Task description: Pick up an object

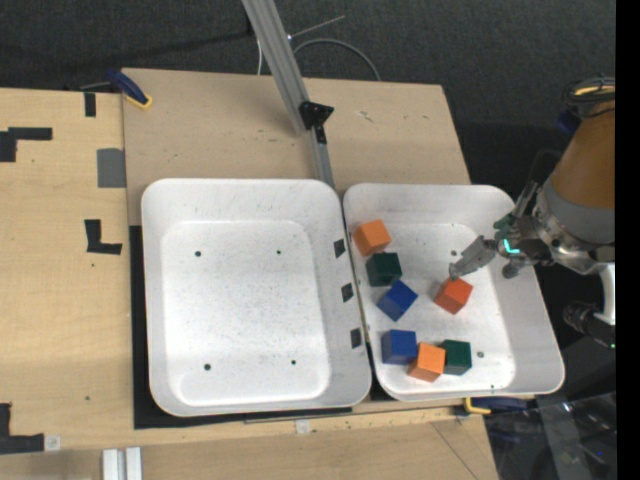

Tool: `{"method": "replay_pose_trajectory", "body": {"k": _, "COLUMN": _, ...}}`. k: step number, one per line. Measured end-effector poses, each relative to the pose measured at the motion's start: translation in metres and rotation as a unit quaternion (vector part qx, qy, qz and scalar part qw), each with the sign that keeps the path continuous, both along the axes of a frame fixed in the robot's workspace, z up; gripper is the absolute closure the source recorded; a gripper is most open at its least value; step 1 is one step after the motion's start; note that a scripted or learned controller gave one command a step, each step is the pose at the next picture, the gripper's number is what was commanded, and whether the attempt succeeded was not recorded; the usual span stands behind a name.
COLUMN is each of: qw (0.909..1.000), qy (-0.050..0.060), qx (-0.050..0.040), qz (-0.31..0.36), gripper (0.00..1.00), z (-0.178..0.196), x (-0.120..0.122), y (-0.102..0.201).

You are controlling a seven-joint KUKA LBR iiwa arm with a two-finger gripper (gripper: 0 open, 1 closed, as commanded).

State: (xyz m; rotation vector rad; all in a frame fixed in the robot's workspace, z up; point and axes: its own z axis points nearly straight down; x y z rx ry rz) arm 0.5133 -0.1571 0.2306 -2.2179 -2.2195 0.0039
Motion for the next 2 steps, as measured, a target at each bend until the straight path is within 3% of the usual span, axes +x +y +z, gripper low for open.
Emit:
{"method": "replay_pose_trajectory", "body": {"k": 1, "qw": 1.0000, "qy": -0.002, "qx": -0.0003, "qz": 0.000, "gripper": 0.00, "z": 0.001, "x": 0.001, "y": 0.000}}
{"method": "replay_pose_trajectory", "body": {"k": 2, "qw": 1.0000, "qy": 0.001, "qx": -0.0002, "qz": 0.000, "gripper": 0.00, "z": -0.042, "x": -0.002, "y": -0.001}}
